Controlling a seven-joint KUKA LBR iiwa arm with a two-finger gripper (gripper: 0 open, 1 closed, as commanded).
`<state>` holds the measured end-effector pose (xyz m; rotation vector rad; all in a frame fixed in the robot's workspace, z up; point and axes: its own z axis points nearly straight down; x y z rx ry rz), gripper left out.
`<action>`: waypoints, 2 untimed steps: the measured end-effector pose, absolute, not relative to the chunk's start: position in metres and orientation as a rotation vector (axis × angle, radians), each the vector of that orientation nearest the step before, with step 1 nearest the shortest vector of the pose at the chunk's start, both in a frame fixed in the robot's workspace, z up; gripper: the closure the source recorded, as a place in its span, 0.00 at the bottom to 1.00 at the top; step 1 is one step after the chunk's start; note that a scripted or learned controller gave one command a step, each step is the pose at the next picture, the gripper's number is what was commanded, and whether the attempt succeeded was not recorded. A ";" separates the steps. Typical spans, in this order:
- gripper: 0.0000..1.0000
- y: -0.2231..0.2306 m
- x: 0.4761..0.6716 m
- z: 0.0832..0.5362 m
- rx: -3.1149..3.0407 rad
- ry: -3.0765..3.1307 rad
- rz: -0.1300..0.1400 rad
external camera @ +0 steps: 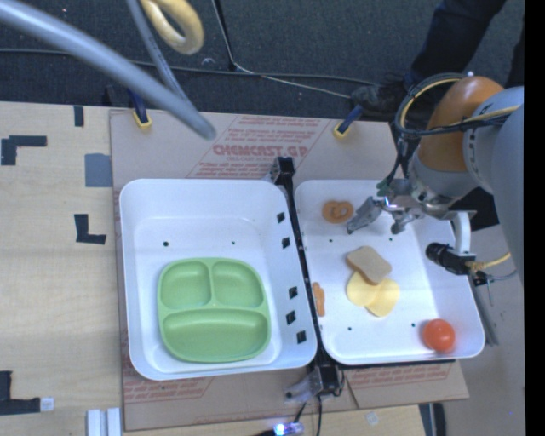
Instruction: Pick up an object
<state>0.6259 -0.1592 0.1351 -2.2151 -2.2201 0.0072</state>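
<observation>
Claw fingers (379, 220) were spread wide with nothing pinched, hung above the right bin (451, 341), so reaching was judged the step, and a drop onto the brown bread slice (368, 263) just below was needed.

Arm (490, 136) cut off at the right edge. Tan slice (369, 263) covers part of the yellow piece (377, 297). Small orange item (318, 298) by the divider too small to identify. Blurred grey tube (111, 60) crosses top left, overlapping a yellow loop (174, 21) cropped by the top edge.
</observation>
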 end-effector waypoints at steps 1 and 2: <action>0.00 -0.158 0.626 0.082 -2.220 -2.226 0.003; 1.00 -0.158 0.627 0.097 -2.221 -2.229 0.000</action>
